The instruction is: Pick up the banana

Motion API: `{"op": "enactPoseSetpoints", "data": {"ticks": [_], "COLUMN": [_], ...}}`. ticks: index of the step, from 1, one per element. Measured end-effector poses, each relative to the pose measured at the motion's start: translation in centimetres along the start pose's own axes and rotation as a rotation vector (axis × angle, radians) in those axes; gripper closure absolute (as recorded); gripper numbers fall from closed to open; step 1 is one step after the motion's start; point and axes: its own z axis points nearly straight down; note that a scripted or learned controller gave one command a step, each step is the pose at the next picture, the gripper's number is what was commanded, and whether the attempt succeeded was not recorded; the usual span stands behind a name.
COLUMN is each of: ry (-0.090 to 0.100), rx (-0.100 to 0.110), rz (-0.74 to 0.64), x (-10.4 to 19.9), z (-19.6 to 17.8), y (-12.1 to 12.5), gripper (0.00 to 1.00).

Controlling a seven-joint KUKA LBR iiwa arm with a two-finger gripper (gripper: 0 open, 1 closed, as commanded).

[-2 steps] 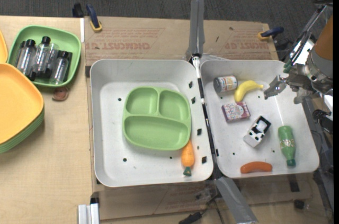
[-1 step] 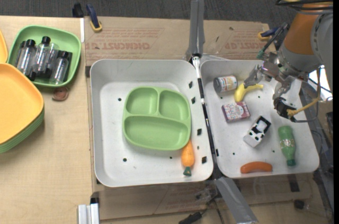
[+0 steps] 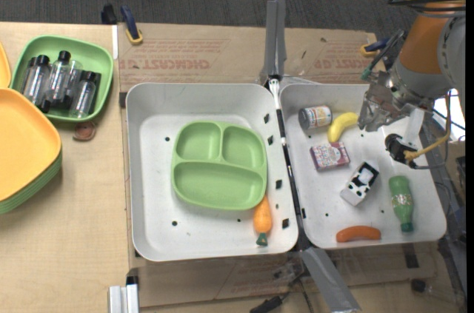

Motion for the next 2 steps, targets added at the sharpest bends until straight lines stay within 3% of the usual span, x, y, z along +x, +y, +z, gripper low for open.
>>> {"op": "enactPoseSetpoints", "data": {"ticks": [1,2], "ry": [0.003,0.004], "rx": [-0.001,-0.002], "rz": [0.084,-0.254], "x": [0.4,-1.2], "z": [4.7,0.1], "y": [-7.5,-11.4], "gripper": [1.0,1.0]}}
